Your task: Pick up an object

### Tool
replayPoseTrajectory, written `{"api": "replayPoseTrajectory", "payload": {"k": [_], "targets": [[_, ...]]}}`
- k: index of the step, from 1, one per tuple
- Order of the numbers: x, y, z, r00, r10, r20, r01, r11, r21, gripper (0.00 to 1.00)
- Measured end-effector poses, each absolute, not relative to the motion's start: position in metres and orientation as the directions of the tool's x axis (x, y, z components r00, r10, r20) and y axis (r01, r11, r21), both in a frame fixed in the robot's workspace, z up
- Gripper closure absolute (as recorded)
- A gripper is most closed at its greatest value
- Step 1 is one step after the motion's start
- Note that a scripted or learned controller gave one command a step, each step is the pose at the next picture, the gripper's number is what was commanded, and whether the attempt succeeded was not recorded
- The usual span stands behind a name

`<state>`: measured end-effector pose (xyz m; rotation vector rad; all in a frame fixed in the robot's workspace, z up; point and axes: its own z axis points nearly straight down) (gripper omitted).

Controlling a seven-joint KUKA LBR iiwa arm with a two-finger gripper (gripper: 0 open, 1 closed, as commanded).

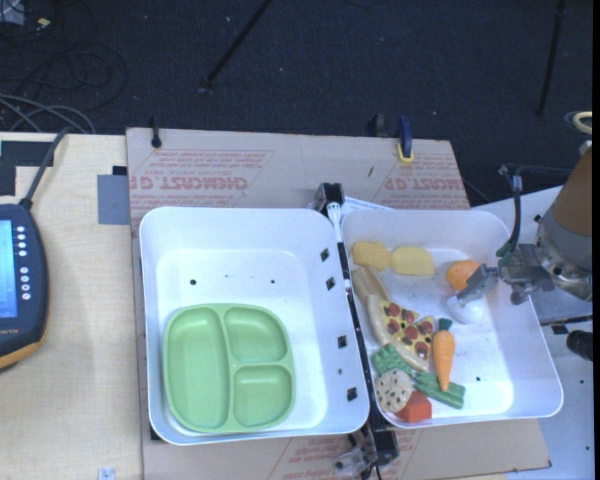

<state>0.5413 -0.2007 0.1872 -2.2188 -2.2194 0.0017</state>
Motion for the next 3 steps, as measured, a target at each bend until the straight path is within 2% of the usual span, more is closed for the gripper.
{"api": "replayPoseTrajectory", "payload": {"k": [1, 2, 3], "targets": [[0.508, -0.158, 0.089, 0.004, 1.0, -0.001, 1.0, -0.004, 0.01, 0.0], [0.51, -0.159, 0.103, 0.003, 1.0, 0.004, 1.0, -0.004, 0.008, 1.0], [0.541, -0.062, 0.193, -0.012, 1.0, 0.003, 1.0, 0.011, 0.007, 1.0]]}}
